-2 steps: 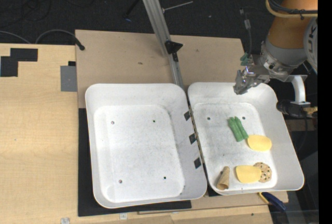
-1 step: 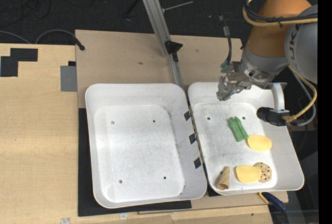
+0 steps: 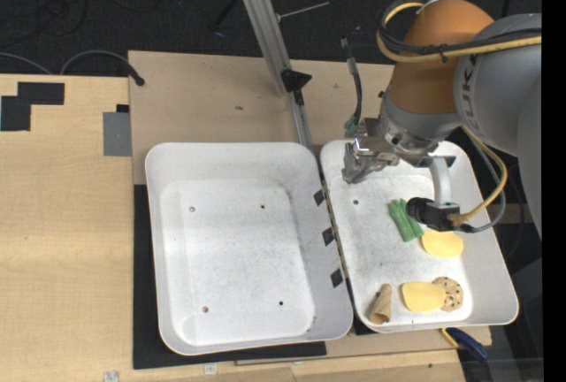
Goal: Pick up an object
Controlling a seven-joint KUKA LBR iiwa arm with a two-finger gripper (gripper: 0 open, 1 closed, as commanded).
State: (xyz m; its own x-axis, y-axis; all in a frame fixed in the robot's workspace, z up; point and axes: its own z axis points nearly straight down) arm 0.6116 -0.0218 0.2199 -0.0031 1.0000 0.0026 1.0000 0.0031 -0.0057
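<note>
While the left bin (image 3: pixel 234 248) offers nothing to grasp, the right bin (image 3: pixel 495 305) carries every candidate, and all of them sit toward its right and near side. The gripper (image 3: pixel 358 161) hangs over the far left part of that bin, well apart from the objects; whether it is released or clenched cannot be told from this angle, and nothing is visibly held in it.

Reading across the right bin from the left, a small tan cone (image 3: pixel 381 303) lies at the near edge; it looks light and rigid but tapered, so a grip across its wider end should slip least. Next, a green stick (image 3: pixel 405 220) lies slanted mid-bin, probably light and stiff, best pinched across its narrow width at the middle. Beside it a yellow round piece (image 3: pixel 441 245) and, nearer, a yellow slab (image 3: pixel 419 297) touching a speckled cookie (image 3: pixel 449 293) all lie flat and low, likely toy food, smooth and hard to get under.
</note>
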